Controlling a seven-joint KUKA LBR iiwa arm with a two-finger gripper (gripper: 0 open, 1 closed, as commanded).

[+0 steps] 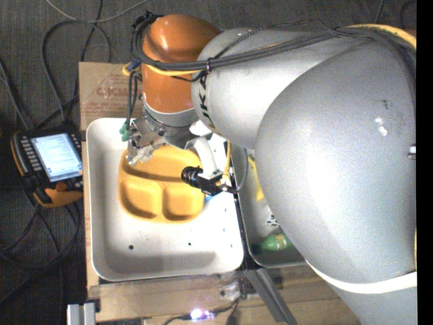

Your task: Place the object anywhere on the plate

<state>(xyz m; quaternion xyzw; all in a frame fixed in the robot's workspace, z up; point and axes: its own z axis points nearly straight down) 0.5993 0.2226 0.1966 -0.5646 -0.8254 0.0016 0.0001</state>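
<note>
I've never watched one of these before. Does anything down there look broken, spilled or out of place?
Nothing stands out. The yellow divided plate lies flat in the left bin, unspilled. The gripper hangs over the plate's far edge.

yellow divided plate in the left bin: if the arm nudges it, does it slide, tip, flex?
The plate looks like rigid moulded plastic, so probably stiff and light. It sits low and wide on the smooth left bin floor, so it would likely slide rather than tip.

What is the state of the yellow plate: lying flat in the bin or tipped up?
Flat. The yellow plate lies face up on the left bin floor, its compartments visible; the arm covers its upper part.
</note>
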